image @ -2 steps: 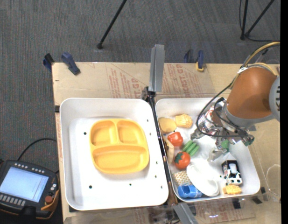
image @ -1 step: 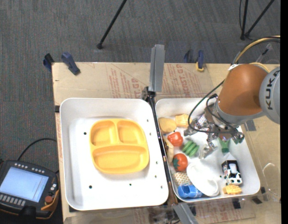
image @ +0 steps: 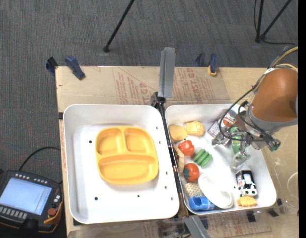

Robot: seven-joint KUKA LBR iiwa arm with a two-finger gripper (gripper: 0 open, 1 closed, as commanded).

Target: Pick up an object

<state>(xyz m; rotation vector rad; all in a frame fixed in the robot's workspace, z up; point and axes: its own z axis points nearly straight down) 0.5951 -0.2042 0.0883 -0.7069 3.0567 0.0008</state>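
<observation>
Right bin [image: 270, 180], contents: pale bread roll [image: 177, 132] and yellow corn piece [image: 195, 128] at far left; red pepper [image: 186, 148]; green pod [image: 203, 157]; tomato [image: 191, 171]; white dish [image: 215, 191] near centre; blue item [image: 199, 203] near edge; black-and-white cow carton [image: 246, 182] at right.

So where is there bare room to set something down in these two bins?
Left bin: bare floor all around the yellow tray, widest along the bottom and left walls. Right bin: crowded along its left wall and bottom; only a small patch between green pepper and gripper.
</observation>
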